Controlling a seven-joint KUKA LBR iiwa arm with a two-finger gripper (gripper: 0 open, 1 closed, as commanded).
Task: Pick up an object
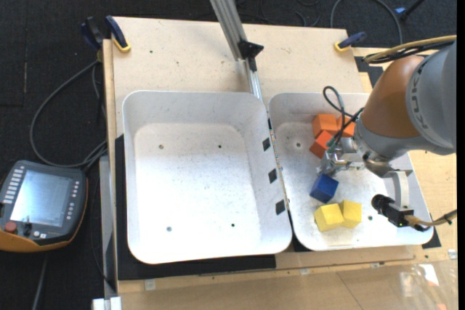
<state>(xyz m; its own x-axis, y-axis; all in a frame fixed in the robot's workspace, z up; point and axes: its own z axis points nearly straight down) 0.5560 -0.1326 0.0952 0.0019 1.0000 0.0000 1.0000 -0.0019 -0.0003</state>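
We find the gripper low in the right bin, just above the blue block near the bin's middle — its grip state we cannot tell. We advise centring squarely over the block, clear of the orange blocks.

Gripper low in the right bin, between orange blocks and blue block.
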